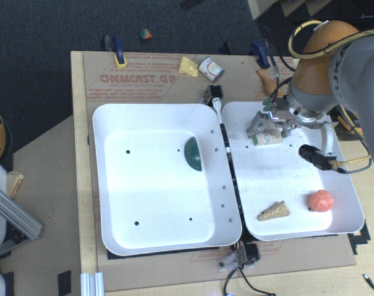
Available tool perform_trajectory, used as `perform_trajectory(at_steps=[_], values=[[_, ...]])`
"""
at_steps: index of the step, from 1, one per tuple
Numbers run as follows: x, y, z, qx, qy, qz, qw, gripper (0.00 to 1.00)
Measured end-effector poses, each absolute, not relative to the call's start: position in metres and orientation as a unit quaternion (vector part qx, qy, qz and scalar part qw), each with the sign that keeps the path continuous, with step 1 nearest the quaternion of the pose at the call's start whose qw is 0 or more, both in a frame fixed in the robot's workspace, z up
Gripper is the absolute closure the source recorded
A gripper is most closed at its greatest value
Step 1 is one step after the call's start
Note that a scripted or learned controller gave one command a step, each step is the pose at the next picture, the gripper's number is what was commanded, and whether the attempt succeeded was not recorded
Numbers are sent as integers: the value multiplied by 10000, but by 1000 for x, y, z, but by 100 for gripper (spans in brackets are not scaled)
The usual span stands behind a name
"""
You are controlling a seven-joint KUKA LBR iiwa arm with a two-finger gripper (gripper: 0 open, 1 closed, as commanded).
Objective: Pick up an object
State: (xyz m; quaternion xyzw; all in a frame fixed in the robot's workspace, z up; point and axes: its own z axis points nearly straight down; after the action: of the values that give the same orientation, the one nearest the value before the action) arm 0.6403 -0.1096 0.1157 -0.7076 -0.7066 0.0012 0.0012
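gripper point(268, 123): low in right bin point(335, 227), over speckled block point(268, 138); you can't tell its state
targets: 3 here, block, tan wedge point(274, 211), pink ball point(321, 201)
risk: block sits near wall, you may nudge it away

Two bins are sitting side by side: the left bin point(113, 165) is holding one rounded object point(193, 153) near its right wall. The right bin point(286, 227) is holding a ball point(321, 201) and a wedge-shaped piece point(274, 211) up front, with the gripper point(267, 123) hanging over a small block point(268, 138) at the back.

Tool point(268, 123) at 12 o'clock in right bin point(347, 221), over speckled block point(268, 138). Tan wedge point(274, 211) and pink ball point(321, 201) at 6 o'clock. Green object point(193, 153) in left bin point(107, 165).
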Motion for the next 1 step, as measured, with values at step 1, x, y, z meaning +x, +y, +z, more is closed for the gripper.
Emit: perform_trajectory(at_steps=[1], values=[[663,-78,374,-7056,-7085,-69,-88,0]])
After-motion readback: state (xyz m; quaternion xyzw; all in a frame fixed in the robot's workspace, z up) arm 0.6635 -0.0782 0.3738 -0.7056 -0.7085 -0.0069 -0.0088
